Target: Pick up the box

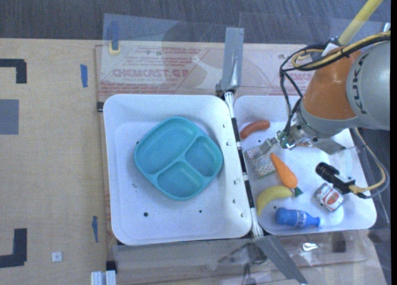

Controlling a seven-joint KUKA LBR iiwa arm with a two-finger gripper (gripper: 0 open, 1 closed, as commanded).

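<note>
Plainly, we are working in a crowded spot. The box [261, 164] lies flat in the right bin [366, 218], hard against the divider at that bin's nine o'clock, and the gripper [271, 146] hangs just beside the box's upper edge, at about one o'clock from it. We cannot tell whether the hand is spread or pressed together: its tip is small, pale and blurs into the white floor, so we make no claim that anything is pinched.

What could go wrong? We judge the neighbours to be the chief trouble. The carrot [285, 169] lies touching or nearly touching the box at its three o'clock, and the sausage [254, 128] sits near at twelve. A descent slightly off could close on the carrot instead, or shove the box against the wall. The box being low and flat, a grip may also slide off its top.

The banana [273, 196] and blue bottle [296, 218] lie at six o'clock, well clear. The teal plate [178, 158] sits in the left bin [118, 215].

The arm's bulk hides the right bin's upper right corner, and the cables blur the wrist.
</note>
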